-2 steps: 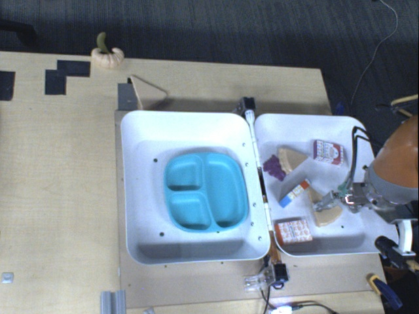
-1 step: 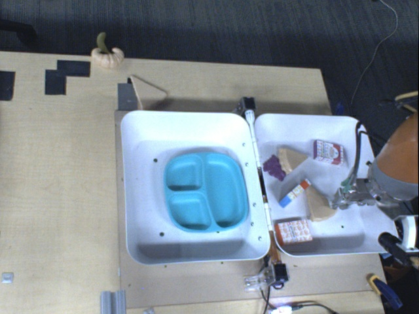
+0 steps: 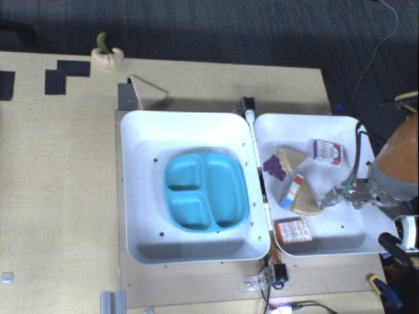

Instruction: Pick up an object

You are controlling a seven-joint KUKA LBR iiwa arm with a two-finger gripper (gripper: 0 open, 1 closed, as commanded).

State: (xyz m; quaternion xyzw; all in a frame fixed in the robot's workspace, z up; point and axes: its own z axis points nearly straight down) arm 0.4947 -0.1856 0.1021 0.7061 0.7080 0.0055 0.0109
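The right bin (image 3: 340, 126) holds several small objects. A purple piece (image 3: 274, 167) lies by its left wall, with a tan wedge (image 3: 292, 157) just beyond it. A blue and white tube (image 3: 291, 191) lies slanted in the middle, and a second tan wedge (image 3: 305, 205) sits right below it. A maroon and white packet (image 3: 327, 151) lies at the back, and a red and white carton (image 3: 293, 230) at the front left. My gripper (image 3: 331, 197) reaches in from the right, low in the bin, its tip just right of the lower tan wedge. Nothing shows as held.
The left bin (image 3: 141, 175) holds a blue divided tray (image 3: 206, 190). The arm's orange band (image 3: 400, 152) hangs over the right bin's right rim. A small gourd-like object (image 3: 106, 55) sits on the bench at the back left. Cables and a clip (image 3: 273, 277) lie in front of the bins.
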